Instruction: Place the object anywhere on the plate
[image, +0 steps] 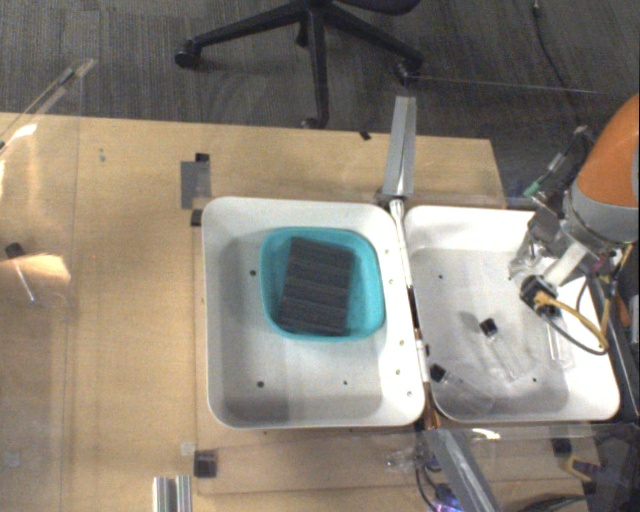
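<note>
Teal plate (372, 300) bears a dark ribbed block (318, 287); no writing legible.

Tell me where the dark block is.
The block lies on the teal plate in the left bin, beside the divider.

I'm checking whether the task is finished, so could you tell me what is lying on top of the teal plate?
A dark grey ridged block lies on the teal plate in the left bin, covering the plate's middle. Whatever sits beneath the block cannot be seen.
</note>
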